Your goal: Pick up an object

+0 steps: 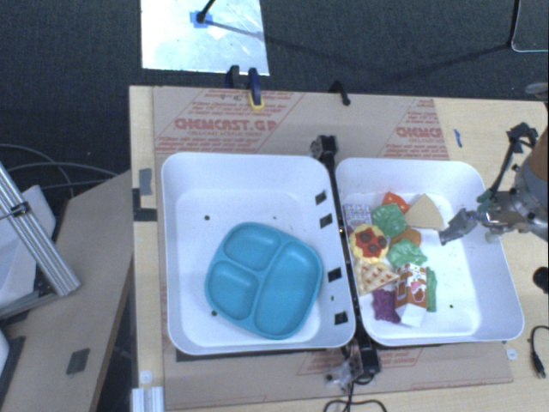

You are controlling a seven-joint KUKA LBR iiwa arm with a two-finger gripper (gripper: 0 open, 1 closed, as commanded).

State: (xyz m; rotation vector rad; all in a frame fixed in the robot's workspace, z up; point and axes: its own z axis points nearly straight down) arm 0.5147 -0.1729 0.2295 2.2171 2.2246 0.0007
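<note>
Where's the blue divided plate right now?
The blue divided plate lies in the left white bin, toward its lower right, near the divider from the right bin holding the toy food pile.

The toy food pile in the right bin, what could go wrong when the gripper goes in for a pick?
1. The toy food lies packed, pieces touching and overlapping, so the gripper may catch two or slip off.
2. The pile hugs the right bin wall by the divider, which may block a finger.
3. The blue tray in the left bin looks too flat to pinch.
</note>
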